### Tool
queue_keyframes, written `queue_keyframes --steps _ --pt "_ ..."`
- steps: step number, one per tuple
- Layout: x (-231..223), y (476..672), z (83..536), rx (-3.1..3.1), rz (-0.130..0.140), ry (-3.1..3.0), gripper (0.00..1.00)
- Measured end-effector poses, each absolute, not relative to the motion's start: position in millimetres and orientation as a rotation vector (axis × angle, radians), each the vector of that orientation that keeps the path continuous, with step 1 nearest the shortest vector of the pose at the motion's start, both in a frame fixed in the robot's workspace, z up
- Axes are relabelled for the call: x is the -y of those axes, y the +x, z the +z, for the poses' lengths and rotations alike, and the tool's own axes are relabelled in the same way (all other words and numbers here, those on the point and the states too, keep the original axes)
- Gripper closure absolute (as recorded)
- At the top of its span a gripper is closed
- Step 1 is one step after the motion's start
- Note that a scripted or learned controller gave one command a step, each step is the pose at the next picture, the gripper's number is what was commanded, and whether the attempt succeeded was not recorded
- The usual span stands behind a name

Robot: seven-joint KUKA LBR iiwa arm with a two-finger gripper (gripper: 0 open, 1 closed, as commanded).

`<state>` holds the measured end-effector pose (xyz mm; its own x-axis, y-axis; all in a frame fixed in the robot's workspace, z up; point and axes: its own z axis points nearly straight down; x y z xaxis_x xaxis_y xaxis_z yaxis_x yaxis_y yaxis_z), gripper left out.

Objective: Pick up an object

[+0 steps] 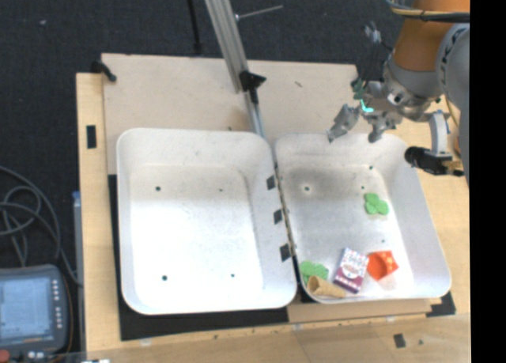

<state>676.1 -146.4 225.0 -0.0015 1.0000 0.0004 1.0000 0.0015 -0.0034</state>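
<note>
The arm (pixel 427 29) reaches in from the right, and its claw (pixel 357 126) hangs above the far rim of the right bin (pixel 411 187), near that bin's back edge. The two fingers (pixel 342 126) are spread apart with nothing between them. All the loose things lie well apart from the claw, in the right bin. A green piece (pixel 376 206) sits alone toward the right side of the bin, about midway along it. The others crowd the near edge: an orange-red block (pixel 382 264) toward the right, a small purple and white packet (pixel 351 270) just beside it on the left, a tan cone-shaped piece (pixel 325 285) touching the packet's lower left, and another green piece (pixel 313 270) at the near left corner. The left bin (pixel 126 195) sits side by side with the right one on the light wooden surface (pixel 158 92).
</note>
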Motion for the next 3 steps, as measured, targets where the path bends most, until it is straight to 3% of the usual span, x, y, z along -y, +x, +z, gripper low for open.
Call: queue_keyframes --steps 1,3 --pt "147.0 677.0 228.2 2.227 0.003 -2.219 0.00" --pt "148.2 678.8 122.6 2.227 0.006 -2.216 0.00"
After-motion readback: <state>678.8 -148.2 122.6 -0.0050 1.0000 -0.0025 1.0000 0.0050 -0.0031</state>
